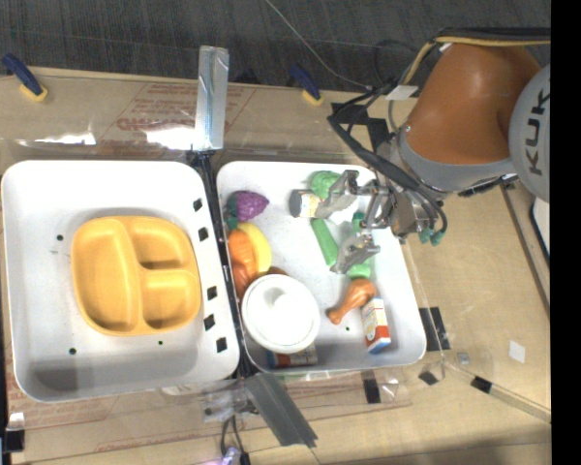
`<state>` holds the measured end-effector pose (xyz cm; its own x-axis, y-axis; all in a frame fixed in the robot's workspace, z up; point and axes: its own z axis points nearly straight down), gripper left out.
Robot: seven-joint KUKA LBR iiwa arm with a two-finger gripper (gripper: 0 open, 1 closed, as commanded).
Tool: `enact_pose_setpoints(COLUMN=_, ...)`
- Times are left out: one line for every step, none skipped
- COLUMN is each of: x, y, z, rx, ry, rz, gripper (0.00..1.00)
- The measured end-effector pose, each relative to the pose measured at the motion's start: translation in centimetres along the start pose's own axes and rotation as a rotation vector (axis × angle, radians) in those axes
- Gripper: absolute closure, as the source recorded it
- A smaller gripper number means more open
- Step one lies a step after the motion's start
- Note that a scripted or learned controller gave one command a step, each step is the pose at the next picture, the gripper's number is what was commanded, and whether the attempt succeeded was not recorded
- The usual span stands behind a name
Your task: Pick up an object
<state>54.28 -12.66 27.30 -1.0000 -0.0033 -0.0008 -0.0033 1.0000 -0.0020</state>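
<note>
Right bin [399, 260], near edge: white bowl [282, 311], small carton [375, 325], drumstick [351, 300]. I log the claw [356, 223] spread over a green stick [325, 241] mid-bin, possibly touching it. Far left corner: purple grapes [247, 204]. Left bin: yellow tray [136, 272].

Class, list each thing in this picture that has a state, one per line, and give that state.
end effector: over the right bin, fingers spread around a green toy
yellow divided tray: upright in the left bin, compartments bare
white bowl: upright in the right bin
small carton: lying on its side
chicken drumstick toy: lying flat
</note>
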Motion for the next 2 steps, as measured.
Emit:
enact_pose_setpoints(x=-4.6, y=-2.7, z=12.2, rx=-0.005, ry=0.01, rz=-0.094, gripper=0.0)
enact_pose_setpoints(x=-11.4, y=-2.9, z=18.1, rx=-0.002, ry=-0.001, rz=-0.196, gripper=0.0)
